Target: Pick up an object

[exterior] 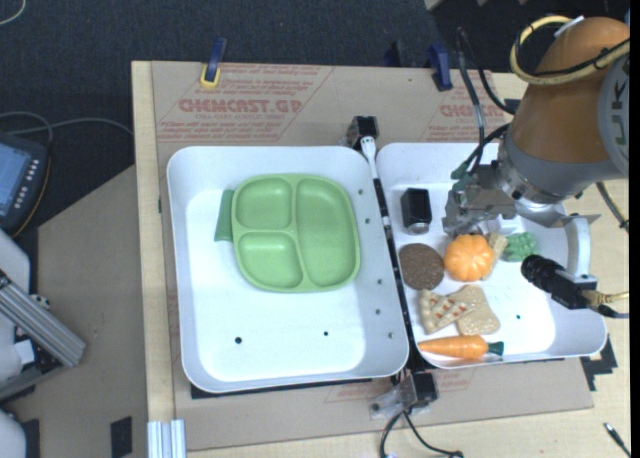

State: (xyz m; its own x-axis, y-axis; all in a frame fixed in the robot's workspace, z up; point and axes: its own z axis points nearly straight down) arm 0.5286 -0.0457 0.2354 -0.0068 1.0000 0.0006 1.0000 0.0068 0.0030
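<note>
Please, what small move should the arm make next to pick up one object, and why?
Probably a short descent straight down onto the round orange toy fruit. The gripper hangs just above that fruit's upper edge in the right white bin, and nothing shows between its fingers. The fruit lies close to the brown round patty and the green leafy piece, so a careful approach seems wise.

Glossy white plastic on both bins [190,246], and the green divided tray [296,231] looks smooth, matt plastic. Brown cardboard sheet [260,96] underneath, dull and printed. Orange fruit [469,257] shows a soft sheen.
</note>
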